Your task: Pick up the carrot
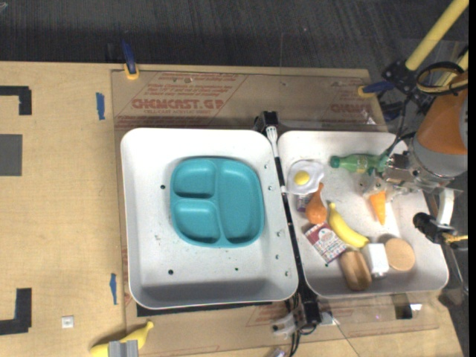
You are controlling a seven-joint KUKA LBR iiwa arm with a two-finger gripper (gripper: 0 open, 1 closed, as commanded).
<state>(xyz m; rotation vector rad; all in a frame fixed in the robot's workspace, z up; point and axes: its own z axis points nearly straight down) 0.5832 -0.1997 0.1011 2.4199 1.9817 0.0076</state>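
Observation:
The carrot (380,206) is a small bright orange cone lying in the right bin (435,274), wide end up and tip toward the front. My gripper (398,178) hangs just above and to the right of the carrot's wide end, under the grey wrist with the orange band (446,129). The wrist's bulk hides whether anything touches the carrot.
In the right bin lie a green bottle (355,163), a fried egg (303,176), a duller orange piece (317,208), a banana (346,229), a packet (324,242), a bread roll (355,268), a white cup (376,258) and a round tan disc (400,254). The left bin (141,222) holds a teal divided plate (218,201).

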